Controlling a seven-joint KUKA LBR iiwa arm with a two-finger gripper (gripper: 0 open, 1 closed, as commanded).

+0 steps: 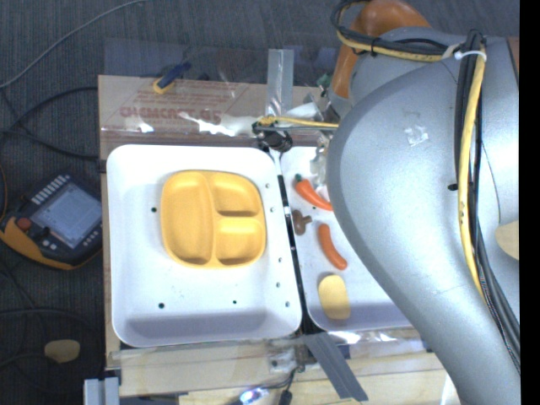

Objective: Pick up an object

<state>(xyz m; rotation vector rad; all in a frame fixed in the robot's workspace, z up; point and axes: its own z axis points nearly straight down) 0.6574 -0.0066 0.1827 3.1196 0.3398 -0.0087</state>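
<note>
The right bin holds a toy carrot near its far left, an orange sausage-shaped piece below it, a small brown piece by the dividing edge, and a pale yellow piece near the front. The grey arm with its orange band reaches in from the right and covers most of that bin. The arm hides whatever lies under it.
A yellow divided plate lies in the left bin. A cardboard sheet sits behind the bins. A teach pendant rests on the floor at the left. Cables run along the arm.
</note>
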